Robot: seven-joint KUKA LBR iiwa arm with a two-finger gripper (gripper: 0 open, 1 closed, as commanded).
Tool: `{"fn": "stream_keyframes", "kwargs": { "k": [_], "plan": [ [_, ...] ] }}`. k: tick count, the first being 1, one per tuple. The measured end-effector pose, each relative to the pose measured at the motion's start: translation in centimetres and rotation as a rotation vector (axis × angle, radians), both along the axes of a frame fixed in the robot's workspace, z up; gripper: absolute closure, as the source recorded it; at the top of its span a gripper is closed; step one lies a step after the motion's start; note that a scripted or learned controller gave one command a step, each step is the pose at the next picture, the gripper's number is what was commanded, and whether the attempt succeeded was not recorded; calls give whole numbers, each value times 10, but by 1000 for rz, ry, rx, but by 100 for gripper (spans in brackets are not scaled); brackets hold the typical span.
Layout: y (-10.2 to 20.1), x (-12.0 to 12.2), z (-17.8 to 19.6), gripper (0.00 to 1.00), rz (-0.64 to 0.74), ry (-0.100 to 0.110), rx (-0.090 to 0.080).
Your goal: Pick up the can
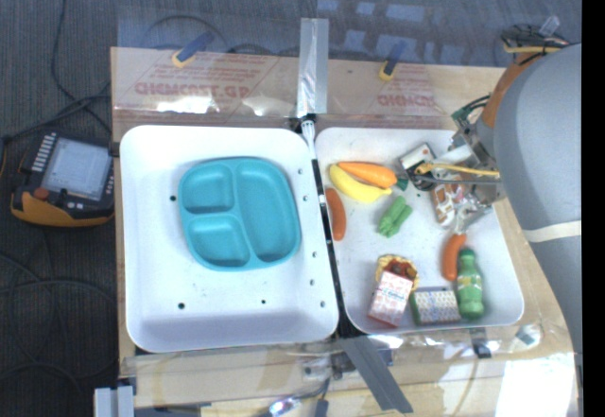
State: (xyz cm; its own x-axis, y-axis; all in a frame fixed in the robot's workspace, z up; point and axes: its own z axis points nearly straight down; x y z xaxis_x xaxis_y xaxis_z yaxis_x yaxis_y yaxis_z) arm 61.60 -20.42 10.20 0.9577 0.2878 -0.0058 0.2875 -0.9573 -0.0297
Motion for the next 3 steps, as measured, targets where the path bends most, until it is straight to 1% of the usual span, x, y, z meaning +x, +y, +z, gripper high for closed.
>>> {"fn": "stream_keyframes", "kwargs": {
  "k": [1,2,3],
  "plan": [
    [6,-1,7,100,10,12,5],
    [77,-12,124,100,51,-10,-28],
    [68,32,86,100,303,-13,-28]
  ]
}}
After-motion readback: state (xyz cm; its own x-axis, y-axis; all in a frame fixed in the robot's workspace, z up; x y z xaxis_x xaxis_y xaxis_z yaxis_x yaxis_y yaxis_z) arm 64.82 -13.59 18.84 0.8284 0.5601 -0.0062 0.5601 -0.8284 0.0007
